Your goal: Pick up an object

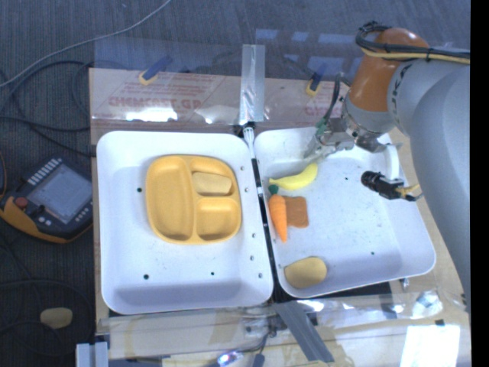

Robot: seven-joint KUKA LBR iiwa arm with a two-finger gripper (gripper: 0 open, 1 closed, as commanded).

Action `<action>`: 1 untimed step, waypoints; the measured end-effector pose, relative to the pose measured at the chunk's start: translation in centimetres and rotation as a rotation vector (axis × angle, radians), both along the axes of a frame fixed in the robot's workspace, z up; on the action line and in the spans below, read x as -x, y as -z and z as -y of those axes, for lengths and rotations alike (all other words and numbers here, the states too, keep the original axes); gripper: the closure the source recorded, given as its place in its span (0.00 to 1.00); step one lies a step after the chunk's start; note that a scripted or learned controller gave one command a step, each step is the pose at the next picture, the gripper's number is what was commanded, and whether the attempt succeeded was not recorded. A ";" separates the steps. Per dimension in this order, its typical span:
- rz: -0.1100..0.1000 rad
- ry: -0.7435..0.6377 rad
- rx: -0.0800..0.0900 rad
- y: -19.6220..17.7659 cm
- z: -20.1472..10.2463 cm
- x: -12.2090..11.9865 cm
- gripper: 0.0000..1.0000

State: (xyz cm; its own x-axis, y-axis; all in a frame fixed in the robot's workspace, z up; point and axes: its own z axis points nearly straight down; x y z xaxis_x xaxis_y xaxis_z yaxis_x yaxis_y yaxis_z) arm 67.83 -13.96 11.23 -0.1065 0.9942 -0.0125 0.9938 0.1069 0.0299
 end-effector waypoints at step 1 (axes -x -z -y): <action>-0.005 0.000 -0.002 0.1 -0.1 0.1 0.00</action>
State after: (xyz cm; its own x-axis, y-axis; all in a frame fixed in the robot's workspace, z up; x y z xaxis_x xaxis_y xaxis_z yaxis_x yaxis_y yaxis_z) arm 67.74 -13.85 11.13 -0.1070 0.9942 -0.0101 0.9939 0.1073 0.0250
